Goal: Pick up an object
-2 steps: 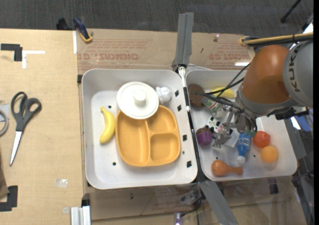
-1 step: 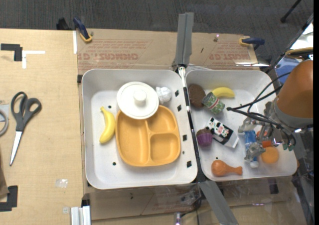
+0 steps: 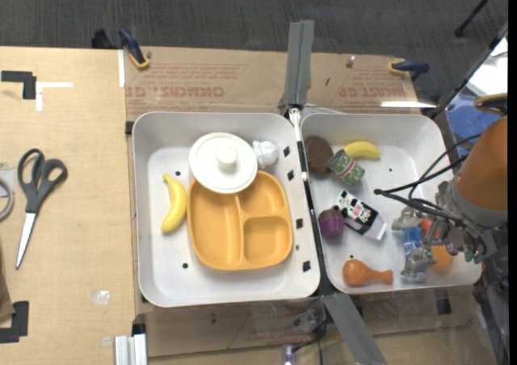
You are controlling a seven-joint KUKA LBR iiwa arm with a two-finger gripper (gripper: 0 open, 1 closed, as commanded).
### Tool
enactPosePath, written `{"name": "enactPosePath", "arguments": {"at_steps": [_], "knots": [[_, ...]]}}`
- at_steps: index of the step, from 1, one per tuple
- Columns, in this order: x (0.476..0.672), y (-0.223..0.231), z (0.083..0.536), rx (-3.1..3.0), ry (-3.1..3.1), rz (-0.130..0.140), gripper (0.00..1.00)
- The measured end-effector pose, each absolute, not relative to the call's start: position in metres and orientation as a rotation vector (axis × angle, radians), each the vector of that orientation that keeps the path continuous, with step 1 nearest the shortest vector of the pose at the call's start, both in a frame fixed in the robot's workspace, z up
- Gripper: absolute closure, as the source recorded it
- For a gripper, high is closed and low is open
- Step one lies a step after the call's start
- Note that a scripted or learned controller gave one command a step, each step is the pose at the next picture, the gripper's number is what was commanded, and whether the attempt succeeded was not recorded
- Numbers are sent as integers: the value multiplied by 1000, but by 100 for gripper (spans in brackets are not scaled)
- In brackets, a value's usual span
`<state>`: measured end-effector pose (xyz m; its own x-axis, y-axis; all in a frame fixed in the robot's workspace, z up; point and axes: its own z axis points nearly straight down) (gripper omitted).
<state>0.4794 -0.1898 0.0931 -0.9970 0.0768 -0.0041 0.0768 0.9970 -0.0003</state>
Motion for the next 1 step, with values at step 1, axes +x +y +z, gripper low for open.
{"name": "enactPosePath", "arguments": {"at_steps": [1], "knots": [[601, -177, 94, 180, 3129, -1, 0]]}}
